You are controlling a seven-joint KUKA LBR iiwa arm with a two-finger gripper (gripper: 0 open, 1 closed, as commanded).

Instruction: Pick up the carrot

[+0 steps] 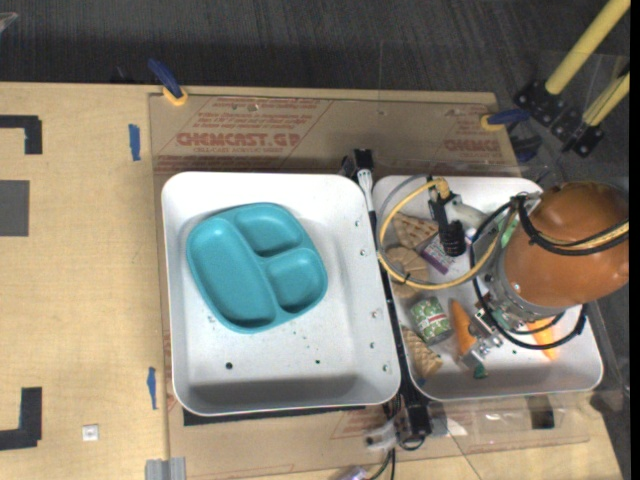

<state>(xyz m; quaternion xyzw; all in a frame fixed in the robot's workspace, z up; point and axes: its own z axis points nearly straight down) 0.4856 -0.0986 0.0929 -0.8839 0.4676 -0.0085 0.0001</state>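
Hovering over the small orange carrot [462, 326], the claw [484, 346] needs centring; its grip state I cannot tell.

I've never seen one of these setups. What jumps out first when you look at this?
Probably the turquoise divided plate, lying alone in the left white bin. Next comes the arm's big orange band, hanging over the right bin amid yellow and black cables. Just below it, the orange carrot lies among clutter, beside a small green-patterned item.

Teal plate [258, 265], orange carrot [463, 327], white bins [200, 368]
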